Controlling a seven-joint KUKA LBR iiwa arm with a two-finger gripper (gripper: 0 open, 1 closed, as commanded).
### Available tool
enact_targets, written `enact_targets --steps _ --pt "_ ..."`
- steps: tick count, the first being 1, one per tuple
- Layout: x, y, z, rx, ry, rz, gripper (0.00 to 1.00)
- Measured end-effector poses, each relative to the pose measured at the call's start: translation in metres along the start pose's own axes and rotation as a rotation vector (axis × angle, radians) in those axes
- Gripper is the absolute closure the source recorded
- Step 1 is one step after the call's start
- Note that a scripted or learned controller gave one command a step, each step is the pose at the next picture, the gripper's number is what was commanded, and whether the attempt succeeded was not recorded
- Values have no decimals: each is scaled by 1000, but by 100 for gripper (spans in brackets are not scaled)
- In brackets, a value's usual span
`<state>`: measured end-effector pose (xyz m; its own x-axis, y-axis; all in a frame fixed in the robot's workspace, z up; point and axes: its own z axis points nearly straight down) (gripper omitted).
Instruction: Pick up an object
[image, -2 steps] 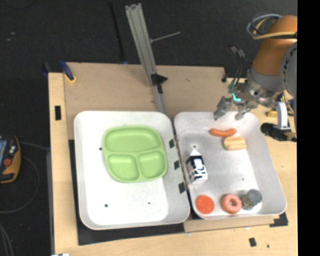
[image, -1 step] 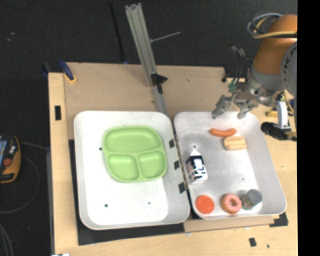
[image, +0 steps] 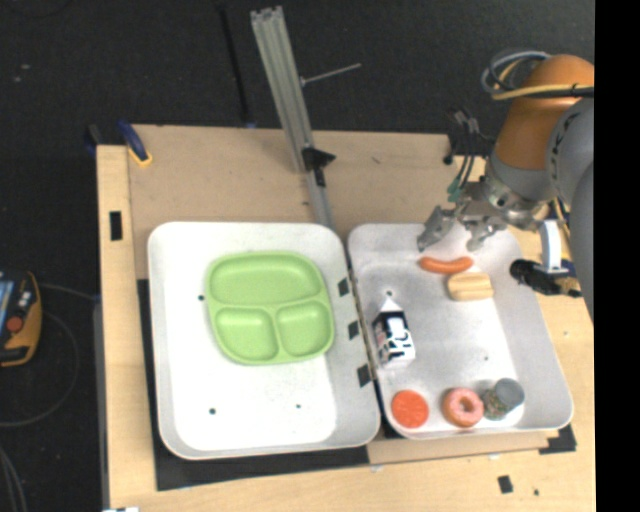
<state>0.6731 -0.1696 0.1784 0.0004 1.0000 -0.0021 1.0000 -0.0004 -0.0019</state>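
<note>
Round toys line the right bin's (image: 520, 330) near edge: orange disc (image: 409, 408), pink donut (image: 462, 407), grey cylinder (image: 503, 396). Farther back, the pincer (image: 455, 232) hangs spread wide, holding nothing, just above a glossy sausage (image: 445, 264).

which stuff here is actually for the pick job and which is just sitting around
For the job:
gripper, open above the right bin
hot dog
bread roll
milk carton
orange disc
pink donut
grey can

Just there:
green divided plate in the left bin
metal post
</note>
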Motion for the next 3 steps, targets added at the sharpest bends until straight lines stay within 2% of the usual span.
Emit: enact_targets --steps 1,2,3 --pt "8 -2 48 0 1 -2 0" --pt "5 3 68 -17 -7 -4 0" --pt "5 4 57 -22 -7 -6 100"
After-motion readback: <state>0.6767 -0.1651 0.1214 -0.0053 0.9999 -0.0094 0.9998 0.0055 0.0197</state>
